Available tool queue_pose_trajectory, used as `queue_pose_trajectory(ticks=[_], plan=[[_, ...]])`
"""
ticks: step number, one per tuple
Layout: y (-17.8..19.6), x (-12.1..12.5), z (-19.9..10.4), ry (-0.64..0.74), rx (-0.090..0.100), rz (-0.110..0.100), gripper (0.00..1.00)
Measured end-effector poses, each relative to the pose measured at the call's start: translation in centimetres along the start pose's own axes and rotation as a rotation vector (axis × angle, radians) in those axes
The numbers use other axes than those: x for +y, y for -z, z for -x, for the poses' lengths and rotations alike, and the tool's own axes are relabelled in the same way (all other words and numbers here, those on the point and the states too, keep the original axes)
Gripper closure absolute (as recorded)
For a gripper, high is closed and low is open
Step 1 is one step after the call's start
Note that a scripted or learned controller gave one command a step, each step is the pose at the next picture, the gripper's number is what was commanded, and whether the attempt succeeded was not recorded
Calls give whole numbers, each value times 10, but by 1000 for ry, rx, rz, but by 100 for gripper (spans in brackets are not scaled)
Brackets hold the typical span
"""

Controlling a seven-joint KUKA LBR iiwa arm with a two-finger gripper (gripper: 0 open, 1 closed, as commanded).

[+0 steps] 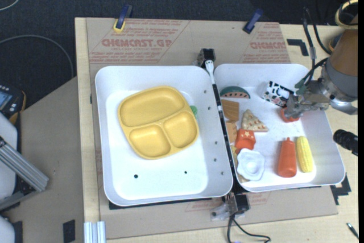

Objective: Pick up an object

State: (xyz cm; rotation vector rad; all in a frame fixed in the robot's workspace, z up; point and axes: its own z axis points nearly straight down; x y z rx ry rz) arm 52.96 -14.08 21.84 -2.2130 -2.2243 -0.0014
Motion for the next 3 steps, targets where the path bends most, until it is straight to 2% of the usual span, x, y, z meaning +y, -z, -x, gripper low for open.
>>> queue_pose_trajectory(ticks=[2,3], plan=[[-9,-27,-99,-1,0,-1,100],[0,-45,-132,-1,0,-1,100]])
